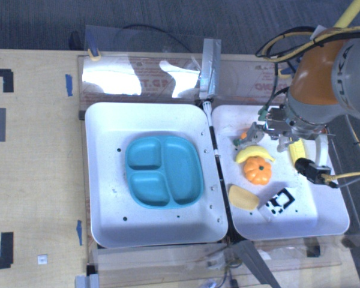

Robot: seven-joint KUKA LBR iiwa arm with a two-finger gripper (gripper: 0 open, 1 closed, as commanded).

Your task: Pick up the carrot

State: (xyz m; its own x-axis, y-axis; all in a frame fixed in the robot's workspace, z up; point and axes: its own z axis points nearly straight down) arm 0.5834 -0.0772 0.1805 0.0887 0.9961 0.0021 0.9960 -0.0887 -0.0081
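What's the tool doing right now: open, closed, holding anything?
Tool: over the right bin, beside the carrot; whether it is open or closed cannot be told, and no hold on anything is visible.

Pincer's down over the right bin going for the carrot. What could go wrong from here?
The carrot lies partly under the pincer, close against the banana, so the pincer may catch or shove the banana instead. The pumpkin sits just beyond and could get nudged. The carrot is near the bin's divider wall, cramping approach.
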